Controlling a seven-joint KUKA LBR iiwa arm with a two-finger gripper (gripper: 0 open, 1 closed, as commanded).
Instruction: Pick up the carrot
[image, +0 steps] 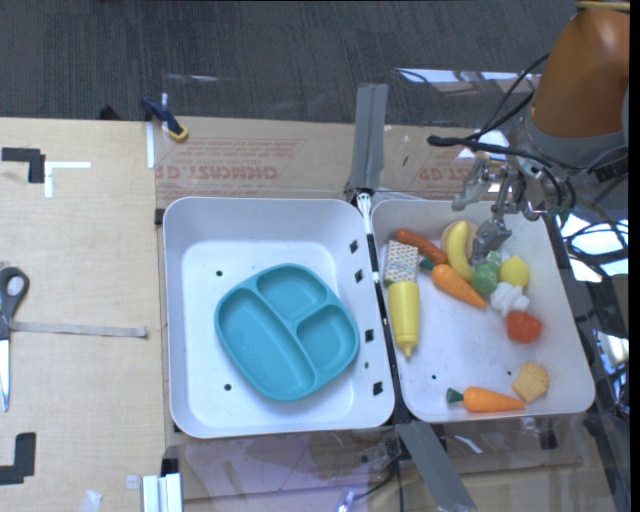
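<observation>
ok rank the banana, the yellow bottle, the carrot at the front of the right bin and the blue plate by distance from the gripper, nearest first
From the gripper:
1. Banana, just to its left, rear of the right bin.
2. Yellow bottle, along that bin's left wall.
3. Carrot, at the bin's front edge.
4. Blue plate, in the left bin.

Orange band (585, 70) above a grey wrist; black cables (500, 105) looping alongside; bare metal gripper (490, 240) below.

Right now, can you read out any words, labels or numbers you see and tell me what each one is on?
Red print on the cardboard sheet behind the bins: it appears upside down and too blurred to read with confidence.
No readable text on the blue divided plate, the toy foods or the white bins.
</observation>
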